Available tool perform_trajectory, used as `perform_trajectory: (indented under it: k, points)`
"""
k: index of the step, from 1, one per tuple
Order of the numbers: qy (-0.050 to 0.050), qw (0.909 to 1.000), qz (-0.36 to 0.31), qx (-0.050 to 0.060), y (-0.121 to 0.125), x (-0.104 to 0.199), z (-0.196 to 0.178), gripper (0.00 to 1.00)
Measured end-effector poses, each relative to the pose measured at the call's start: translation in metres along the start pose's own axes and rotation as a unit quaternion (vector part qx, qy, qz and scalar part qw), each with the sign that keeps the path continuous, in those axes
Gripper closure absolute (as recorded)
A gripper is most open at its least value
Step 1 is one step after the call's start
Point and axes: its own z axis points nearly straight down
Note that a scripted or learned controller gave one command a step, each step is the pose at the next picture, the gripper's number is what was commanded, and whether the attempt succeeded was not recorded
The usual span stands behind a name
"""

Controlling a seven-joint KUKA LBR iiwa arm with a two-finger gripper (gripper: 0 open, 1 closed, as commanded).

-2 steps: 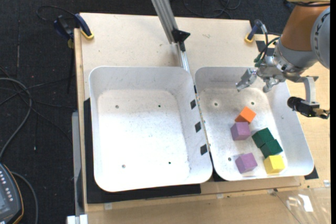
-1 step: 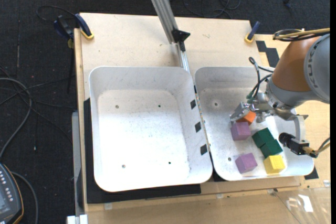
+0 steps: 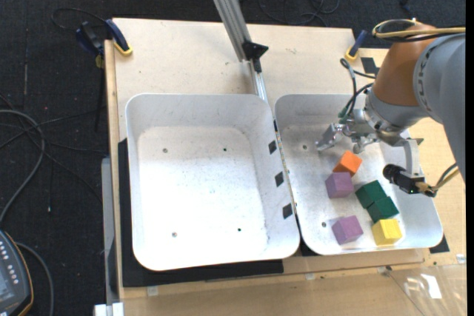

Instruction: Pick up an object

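My gripper (image 3: 342, 138) sits low in the right bin (image 3: 296, 122), in its upper half. I cannot tell whether my jaws are apart or together; the metal parts blur into the bin floor. Nothing is visibly held.

Nearest to my jaws: the orange block (image 3: 350, 161), just below and slightly right, close but I can't tell if touching. Next, the purple block (image 3: 339, 184), right below the orange one, touching or nearly so. Further on, the dark green blocks (image 3: 376, 200), 2 stacked or abutting, down and to the right. Farthest: a second purple block (image 3: 346, 229) and the yellow block (image 3: 386, 231) at the bin's near rim. The left bin (image 3: 133, 115) lies well off to the other side.

Step, my judgement: approach phase, pick not yet done. Likely target is the orange block. Next move calls for a small shift over it, jaws straddling it, descent, then closing without nudging the purple neighbour.
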Motion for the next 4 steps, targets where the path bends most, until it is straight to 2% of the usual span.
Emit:
perform_trajectory:
  k: [1,2,3,4]
  points:
    - [0.0,1.0,0.003,0.003,-0.045,0.007,0.0,0.0]
    - [0.0,1.0,0.003,0.001,-0.043,0.007,-0.01,1.0]
    - [0.001,1.0,-0.002,-0.002,-0.042,0.09,-0.104,1.0]
    - [0.002,1.0,-0.003,0.002,-0.04,0.179,-0.106,1.0]
